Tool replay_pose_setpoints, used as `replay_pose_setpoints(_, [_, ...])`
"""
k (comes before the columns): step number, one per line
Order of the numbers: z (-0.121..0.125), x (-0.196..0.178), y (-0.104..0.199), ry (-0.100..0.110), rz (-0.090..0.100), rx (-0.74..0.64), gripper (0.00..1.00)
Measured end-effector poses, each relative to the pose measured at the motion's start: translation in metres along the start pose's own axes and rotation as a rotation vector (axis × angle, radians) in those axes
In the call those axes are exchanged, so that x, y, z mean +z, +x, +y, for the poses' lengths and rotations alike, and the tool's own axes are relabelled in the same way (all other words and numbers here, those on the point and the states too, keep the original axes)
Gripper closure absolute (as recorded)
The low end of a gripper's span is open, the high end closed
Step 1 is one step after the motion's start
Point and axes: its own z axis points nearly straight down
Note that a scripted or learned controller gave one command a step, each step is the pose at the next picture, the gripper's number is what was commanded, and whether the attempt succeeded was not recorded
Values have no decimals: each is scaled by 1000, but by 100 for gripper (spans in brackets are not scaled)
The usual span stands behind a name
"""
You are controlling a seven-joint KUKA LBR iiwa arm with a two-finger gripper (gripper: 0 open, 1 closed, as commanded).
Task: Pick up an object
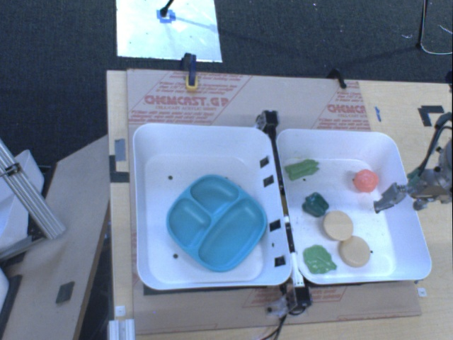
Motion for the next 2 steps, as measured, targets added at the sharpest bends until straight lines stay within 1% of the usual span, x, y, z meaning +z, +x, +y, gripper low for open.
replay_pose_setpoints(1, [3, -6, 1, -12, -3, -4, 0])
replay_pose_setpoints(2, [10, 47, 9, -8, -1, -4, 0])
